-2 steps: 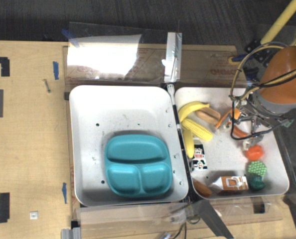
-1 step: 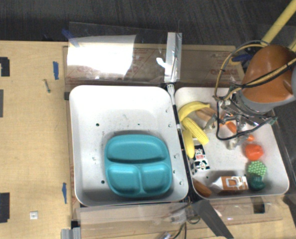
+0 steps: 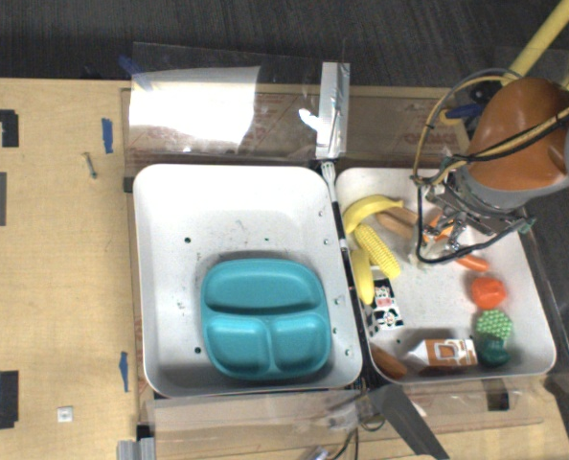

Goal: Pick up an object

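Hovering tool (image 3: 447, 230), grip state unclear, at right bin's (image 3: 543, 333) 1 o'clock, risking snagging cables or missing carrot (image 3: 471, 263).

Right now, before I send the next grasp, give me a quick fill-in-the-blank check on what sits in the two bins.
The teal divided tray lies in the ____ bin.
The banana is coloured ____.
The corn cob lies in the ____ bin.
The arm's band is ____.

Missing words: left; yellow; right; orange.

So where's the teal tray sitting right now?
The teal tray lies in the left bin, toward its near edge, across the divider from the corn cob in the right bin.
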`<state>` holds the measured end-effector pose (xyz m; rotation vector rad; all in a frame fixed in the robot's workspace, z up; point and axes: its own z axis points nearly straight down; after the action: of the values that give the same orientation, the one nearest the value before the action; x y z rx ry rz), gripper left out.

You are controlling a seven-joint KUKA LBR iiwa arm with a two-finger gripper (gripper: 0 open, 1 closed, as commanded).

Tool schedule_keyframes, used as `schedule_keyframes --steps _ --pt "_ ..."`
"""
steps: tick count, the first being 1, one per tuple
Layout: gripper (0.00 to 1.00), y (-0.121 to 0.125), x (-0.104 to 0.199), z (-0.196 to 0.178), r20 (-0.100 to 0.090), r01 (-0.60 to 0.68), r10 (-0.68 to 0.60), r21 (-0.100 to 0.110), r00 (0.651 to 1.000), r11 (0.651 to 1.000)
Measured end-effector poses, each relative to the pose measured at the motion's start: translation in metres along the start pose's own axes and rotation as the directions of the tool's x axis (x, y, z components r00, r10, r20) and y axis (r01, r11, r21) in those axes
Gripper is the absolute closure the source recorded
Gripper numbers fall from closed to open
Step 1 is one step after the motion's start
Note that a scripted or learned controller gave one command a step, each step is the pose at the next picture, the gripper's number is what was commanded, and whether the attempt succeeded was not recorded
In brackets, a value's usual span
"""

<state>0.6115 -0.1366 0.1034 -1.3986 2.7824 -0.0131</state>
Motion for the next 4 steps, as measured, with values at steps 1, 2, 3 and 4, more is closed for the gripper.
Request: schedule_keyframes --steps 1,2,3,4 --pt "1.0 0.069 -0.07 -0.087 -0.008 0.018 -0.018 -0.01 1.0 1.0" --pt "1.0 0.071 -0.105 -0.159 -0.007 0.241 -0.241 -0.014 0.971 0.97" --pt "1.0 0.022 -0.135 -0.204 -0.008 0.196 -0.196 -0.015 0.981 0.981" --pt "1.0 0.053 -0.172 -0.176 -0.011 0.183 -0.183 -0.024 0.983 0.983"
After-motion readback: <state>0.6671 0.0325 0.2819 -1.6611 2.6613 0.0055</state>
